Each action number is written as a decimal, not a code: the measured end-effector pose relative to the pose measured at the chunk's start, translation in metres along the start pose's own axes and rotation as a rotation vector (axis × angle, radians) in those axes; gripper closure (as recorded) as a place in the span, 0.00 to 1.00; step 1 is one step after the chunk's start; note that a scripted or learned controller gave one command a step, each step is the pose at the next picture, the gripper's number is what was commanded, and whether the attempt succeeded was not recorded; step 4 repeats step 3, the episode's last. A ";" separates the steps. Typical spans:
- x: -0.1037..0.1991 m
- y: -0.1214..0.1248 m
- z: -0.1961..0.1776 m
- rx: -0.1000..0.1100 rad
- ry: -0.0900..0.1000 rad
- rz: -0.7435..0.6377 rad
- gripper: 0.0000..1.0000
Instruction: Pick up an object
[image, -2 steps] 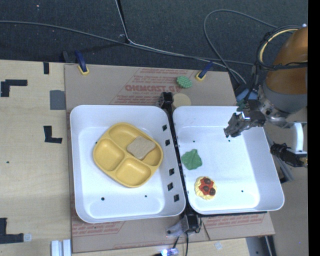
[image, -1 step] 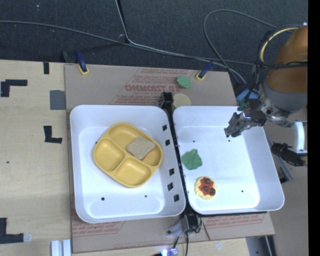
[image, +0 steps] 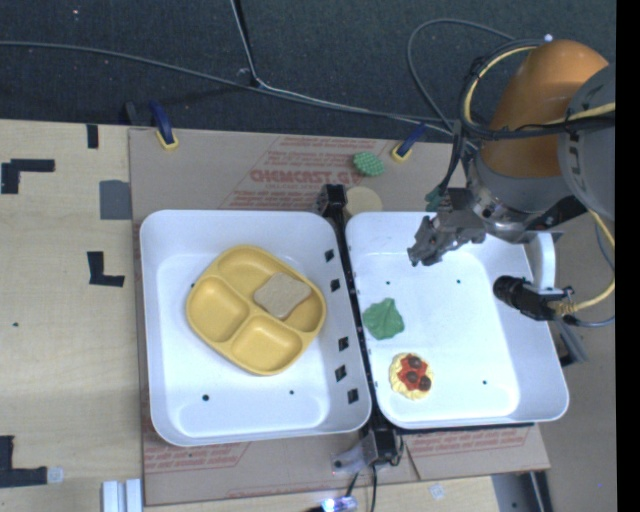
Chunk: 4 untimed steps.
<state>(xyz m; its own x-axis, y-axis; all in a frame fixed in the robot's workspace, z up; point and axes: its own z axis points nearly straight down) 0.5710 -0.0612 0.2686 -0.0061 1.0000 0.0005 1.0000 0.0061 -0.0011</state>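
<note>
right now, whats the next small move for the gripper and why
Probably move toward the view's lower left and descend over the green piece. The gripper hangs over bare floor in the right bin, holding nothing that shows, and that piece is the nearest object; the pizza toy lies farther.

One fixed camera looks down at a slant from above the bench (image: 60, 300); both white bins (image: 160, 330) sit mid-frame; the arm (image: 540, 110) enters from the right.
</note>
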 end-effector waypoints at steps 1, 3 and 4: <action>0.055 0.003 0.018 0.002 0.000 0.000 1.00; 0.159 0.030 0.019 -0.001 -0.001 0.001 1.00; 0.159 0.030 0.019 -0.001 -0.001 0.001 1.00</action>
